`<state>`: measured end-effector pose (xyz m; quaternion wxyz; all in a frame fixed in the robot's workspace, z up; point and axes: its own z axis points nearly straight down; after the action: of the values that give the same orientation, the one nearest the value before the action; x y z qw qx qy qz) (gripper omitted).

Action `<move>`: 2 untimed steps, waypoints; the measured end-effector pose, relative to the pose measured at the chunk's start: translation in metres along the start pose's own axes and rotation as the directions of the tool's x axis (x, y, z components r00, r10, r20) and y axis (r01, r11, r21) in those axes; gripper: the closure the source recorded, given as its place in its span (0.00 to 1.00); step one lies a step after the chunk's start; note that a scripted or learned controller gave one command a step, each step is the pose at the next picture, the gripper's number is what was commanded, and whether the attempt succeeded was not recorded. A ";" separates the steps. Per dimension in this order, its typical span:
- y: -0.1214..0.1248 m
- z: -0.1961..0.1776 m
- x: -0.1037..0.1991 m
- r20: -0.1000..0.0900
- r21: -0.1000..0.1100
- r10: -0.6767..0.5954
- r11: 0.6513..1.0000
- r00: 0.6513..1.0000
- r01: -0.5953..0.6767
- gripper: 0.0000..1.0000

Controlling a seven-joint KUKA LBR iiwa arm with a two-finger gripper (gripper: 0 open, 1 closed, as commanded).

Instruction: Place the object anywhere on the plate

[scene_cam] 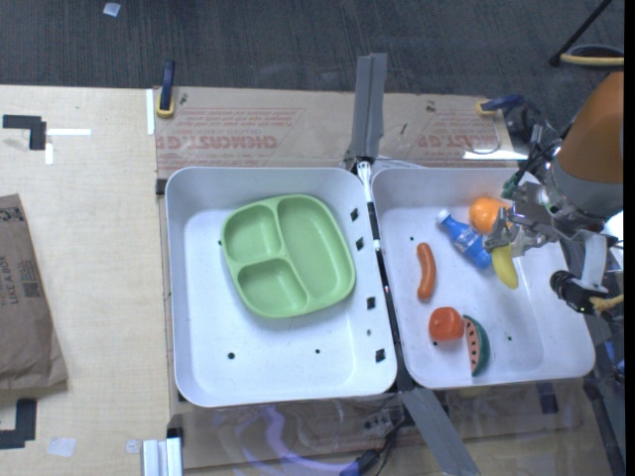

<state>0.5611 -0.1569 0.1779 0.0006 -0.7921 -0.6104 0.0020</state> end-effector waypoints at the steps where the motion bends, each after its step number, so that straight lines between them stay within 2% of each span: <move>1: 0.002 -0.013 0.105 -0.001 -0.001 -0.036 0.999 0.999 0.036 1.00; 2: 0.008 -0.013 0.156 0.000 -0.002 -0.173 0.985 0.985 0.173 1.00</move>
<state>0.6083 -0.0075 0.1907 0.0001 -0.7360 -0.6769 0.0015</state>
